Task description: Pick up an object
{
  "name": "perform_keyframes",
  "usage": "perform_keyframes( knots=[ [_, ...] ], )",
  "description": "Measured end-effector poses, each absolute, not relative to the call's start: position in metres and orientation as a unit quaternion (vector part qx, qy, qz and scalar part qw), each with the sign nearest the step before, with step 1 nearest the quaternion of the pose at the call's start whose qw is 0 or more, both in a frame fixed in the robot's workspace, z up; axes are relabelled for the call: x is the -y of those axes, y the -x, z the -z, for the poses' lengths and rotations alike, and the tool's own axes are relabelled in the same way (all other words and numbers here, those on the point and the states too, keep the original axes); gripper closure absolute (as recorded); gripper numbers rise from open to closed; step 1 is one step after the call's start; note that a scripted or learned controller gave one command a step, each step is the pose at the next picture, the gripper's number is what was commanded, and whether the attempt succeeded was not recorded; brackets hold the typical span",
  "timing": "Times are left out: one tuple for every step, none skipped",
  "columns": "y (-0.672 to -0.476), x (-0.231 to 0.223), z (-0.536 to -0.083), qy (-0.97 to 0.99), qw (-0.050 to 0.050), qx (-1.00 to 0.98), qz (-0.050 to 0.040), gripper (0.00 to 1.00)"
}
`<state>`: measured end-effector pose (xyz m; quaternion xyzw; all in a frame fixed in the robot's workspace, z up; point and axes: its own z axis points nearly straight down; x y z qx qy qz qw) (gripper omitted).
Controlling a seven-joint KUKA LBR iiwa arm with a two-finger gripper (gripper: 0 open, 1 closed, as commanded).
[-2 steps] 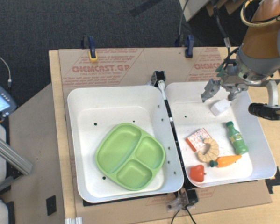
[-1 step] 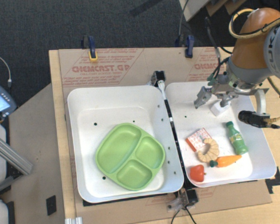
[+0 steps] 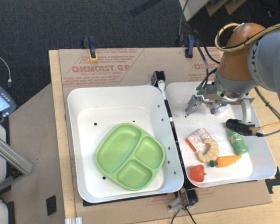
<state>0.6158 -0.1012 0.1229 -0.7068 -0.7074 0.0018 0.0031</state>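
camera view | bins (image 3: 75, 136): 2 | green tray (image 3: 129, 155): 1 | hand (image 3: 206, 105): spread, nothing between fingers

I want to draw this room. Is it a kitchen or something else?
Probably a robot lab, not a kitchen. A grey and orange robot arm reaches over two white bins clamped to a cardboard-topped bench, and the food in the right bin looks like toys, such as the carrot.

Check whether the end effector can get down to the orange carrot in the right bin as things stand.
Probably yes. The carrot lies open from above near the bin's front, with the tan pastry touching its left end and the green piece close behind. The end effector hangs above the bin's back part.
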Motion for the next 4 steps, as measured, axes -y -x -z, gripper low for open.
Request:
perform_keyframes(
  knots=[
    [-0.617,0.102,-0.138,0.707,-0.001,0.707,0.0002,1.0],
    [-0.624,0.111,-0.188,0.707,-0.003,0.707,0.0017,1.0],
    [-0.625,0.111,-0.237,0.707,-0.003,0.707,0.002,1.0],
    [-0.621,0.056,-0.225,0.705,0.002,0.709,0.0003,1.0]
  ],
)
